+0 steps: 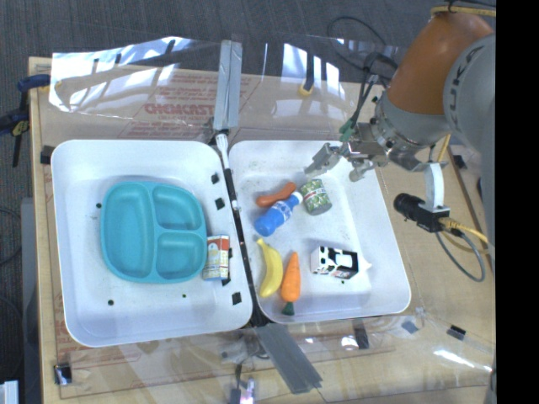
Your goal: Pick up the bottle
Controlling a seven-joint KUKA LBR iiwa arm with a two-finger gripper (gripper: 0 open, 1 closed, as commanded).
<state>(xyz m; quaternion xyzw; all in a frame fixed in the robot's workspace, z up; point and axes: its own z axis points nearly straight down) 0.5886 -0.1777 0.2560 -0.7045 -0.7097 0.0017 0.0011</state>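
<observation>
Bottle [277, 215], blue with a white cap, lies tilted on the floor of the right bin [383, 225], its capped end against a small orange sausage [275, 195] and just beside a green-labelled can [316, 197]. My gripper [343, 163] hangs over the bin's far right part, fingers spread wide with nothing between them, up and to the right of the can and apart from the bottle. Toward the near rim lie a banana [270, 269] and a carrot [290, 279] touching side by side, and a black-and-white cow toy [335, 263] to their right. Bare white floor shows along the right wall. In the left bin [72, 251], a teal divided plate [153, 231] sits with a small can [216, 257] at its right edge, hard by the divider.
</observation>
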